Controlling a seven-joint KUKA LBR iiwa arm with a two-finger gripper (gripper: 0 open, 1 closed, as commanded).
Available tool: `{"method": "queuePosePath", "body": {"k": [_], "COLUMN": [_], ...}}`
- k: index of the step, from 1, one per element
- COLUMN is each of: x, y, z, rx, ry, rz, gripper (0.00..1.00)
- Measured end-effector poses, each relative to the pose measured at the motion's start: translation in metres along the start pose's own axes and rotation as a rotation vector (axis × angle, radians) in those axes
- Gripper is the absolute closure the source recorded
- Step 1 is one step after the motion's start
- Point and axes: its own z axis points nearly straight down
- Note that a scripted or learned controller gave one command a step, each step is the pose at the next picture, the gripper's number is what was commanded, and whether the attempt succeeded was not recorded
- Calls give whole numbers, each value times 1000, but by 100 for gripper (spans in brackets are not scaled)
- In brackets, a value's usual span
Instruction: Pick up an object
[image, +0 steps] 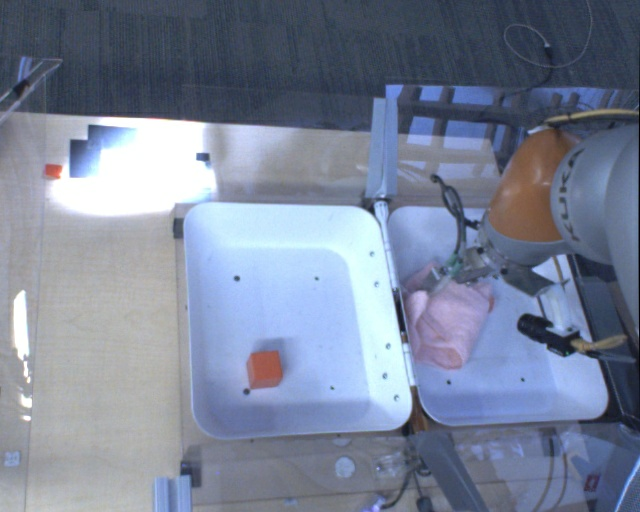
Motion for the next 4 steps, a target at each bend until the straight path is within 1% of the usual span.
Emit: {"method": "queuePosePath", "body": {"k": [1,2,3,4], "x": [0,-23,-37,3], "y": [-80,5,-81,-115], "z": [-14,5,2,-43], "rx": [13,10,10,11], "ry": [4,2,-2,4], "rz": [29,134,219,-76], "gripper": [0,0,0,0]}}
